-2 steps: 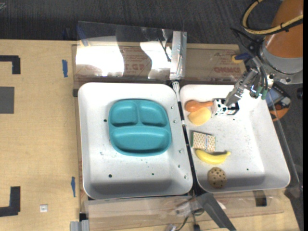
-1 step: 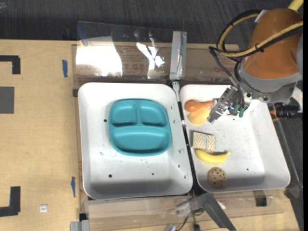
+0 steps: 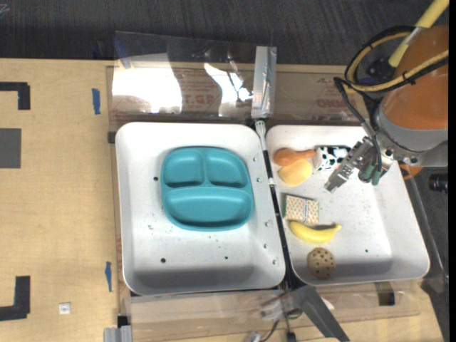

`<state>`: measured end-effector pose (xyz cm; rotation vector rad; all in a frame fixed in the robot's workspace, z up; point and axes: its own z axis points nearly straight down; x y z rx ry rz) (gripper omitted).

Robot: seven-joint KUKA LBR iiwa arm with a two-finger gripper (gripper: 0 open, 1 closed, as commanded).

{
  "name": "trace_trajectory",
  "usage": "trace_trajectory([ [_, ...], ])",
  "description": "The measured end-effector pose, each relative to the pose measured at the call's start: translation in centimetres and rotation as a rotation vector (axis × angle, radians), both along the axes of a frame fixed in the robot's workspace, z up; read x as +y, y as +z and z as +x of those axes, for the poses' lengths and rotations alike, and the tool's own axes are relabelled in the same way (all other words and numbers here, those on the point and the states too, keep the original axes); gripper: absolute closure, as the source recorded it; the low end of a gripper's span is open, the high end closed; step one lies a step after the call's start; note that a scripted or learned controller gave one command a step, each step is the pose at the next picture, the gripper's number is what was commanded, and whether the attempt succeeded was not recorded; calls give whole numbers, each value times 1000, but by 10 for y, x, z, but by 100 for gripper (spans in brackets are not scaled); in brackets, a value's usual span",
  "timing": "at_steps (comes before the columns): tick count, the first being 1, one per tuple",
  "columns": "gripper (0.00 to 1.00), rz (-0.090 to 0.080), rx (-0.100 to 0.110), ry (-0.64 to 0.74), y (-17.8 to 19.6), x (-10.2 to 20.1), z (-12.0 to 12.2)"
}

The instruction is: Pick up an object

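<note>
Nearest the camera, at the front of the right bin (image 3: 399, 255), lies a round brown cookie (image 3: 321, 261) dotted with dark spots. Just behind it is a yellow banana (image 3: 312, 231), lying crosswise, and just behind that a small patterned packet (image 3: 301, 207) lying flat on the bin floor. Farther back sit an orange-yellow fruit (image 3: 296, 171) and a darker orange one (image 3: 287, 155), touching each other near the bin's left wall. Beside them to the right is a black-and-white spotted toy (image 3: 328, 157).

The left bin (image 3: 135, 191) holds a teal divided plate (image 3: 207, 187) with three compartments, lying near its middle.

The pincer (image 3: 340, 177) hangs over the back part of the right bin, tilted down to the left, just right of the spotted toy and the fruit. Nothing shows between its tips, and whether they are open or closed I cannot tell.

Behind both bins, a clear plastic sheet (image 3: 185, 80) lies on the cardboard-covered surface (image 3: 50, 212).
</note>
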<state>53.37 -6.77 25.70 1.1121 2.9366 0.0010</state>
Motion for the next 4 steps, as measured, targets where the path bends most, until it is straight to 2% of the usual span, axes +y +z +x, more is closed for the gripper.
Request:
trace_trajectory([
  [1, 100, -3, -8, 192, 39, -28, 36],
  [2, 100, -1, -2, 975, 6, -24, 30],
  [3, 100, -9, -7, 1133, 40, -91, 66],
  [4, 100, 0, -3, 1493, -22, -47, 61],
])
